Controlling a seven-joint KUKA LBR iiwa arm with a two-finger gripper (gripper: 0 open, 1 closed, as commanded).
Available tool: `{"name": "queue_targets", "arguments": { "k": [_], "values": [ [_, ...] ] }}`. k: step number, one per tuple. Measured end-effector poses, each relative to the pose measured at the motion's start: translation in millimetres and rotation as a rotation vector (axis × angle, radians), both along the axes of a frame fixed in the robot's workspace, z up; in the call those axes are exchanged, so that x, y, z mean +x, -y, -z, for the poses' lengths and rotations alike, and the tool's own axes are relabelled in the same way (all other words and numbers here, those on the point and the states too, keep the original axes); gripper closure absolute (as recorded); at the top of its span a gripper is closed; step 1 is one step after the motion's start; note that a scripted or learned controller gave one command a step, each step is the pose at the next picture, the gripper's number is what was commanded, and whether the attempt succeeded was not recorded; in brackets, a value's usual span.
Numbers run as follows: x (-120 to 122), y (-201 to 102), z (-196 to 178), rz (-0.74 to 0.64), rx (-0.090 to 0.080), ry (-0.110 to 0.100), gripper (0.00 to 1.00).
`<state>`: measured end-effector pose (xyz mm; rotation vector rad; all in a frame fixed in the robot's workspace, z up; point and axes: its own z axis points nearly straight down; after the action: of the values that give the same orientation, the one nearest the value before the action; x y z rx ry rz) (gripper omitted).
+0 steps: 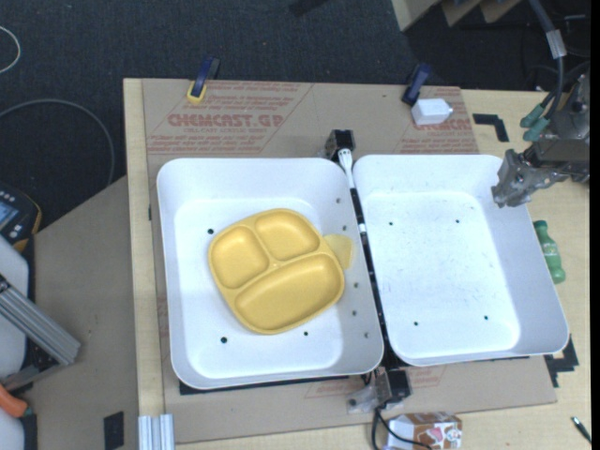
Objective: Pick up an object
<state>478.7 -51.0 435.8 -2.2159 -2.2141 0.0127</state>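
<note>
Dark carpet surrounds a bench (pixel 281 111) topped with brown cardboard printed in red lettering, held at its far edge by two clamps. Two shallow white bins sit side by side on it. The left bin (pixel 178 251) holds a yellow divided plate (pixel 277 270) with three compartments, lying flat near the bin's middle and slightly toward its right wall; a smaller pale yellow piece (pixel 339 248) peeks out from under the plate's right edge. The right bin (pixel 450 270) has a speckled floor. The hand (pixel 514 184) hangs over the right bin's far right corner, well apart from the plate; whether it is apart or together cannot be told.
</note>
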Motion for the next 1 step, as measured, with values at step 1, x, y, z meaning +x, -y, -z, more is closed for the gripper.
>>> {"name": "queue_targets", "arguments": {
  "k": [1],
  "values": [
    [-0.8, 8.0, 118.6, 0.002, 0.0, -0.002, 1.0]
  ]
}}
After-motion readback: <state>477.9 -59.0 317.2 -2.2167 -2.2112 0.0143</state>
